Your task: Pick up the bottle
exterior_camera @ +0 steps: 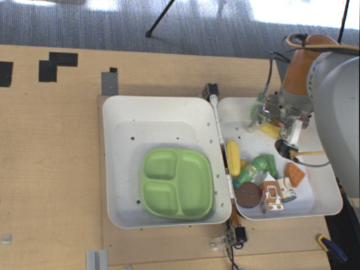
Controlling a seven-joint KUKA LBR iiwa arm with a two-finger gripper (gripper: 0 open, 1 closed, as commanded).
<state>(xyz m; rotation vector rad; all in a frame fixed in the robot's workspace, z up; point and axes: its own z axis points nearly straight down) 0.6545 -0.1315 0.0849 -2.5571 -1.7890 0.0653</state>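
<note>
the grey arm with its orange band reaches in from the right, its claw (281,129) low over the upper part of the right white bin (236,108), just above a yellow object (270,130); whether the claw is apart or together cannot be told. the green plastic bottle (257,168) lies on its side mid-bin, beside a yellow corn cob (232,157), a brown round cookie (247,195) and an orange-white carton (274,194). the left white bin (121,117) holds a green divided plate (177,183).

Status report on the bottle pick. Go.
Gripper over right bin's far end, jaws unreadable. Bottle lying mid-bin, untouched. Corn and cookie crowd it.
</note>
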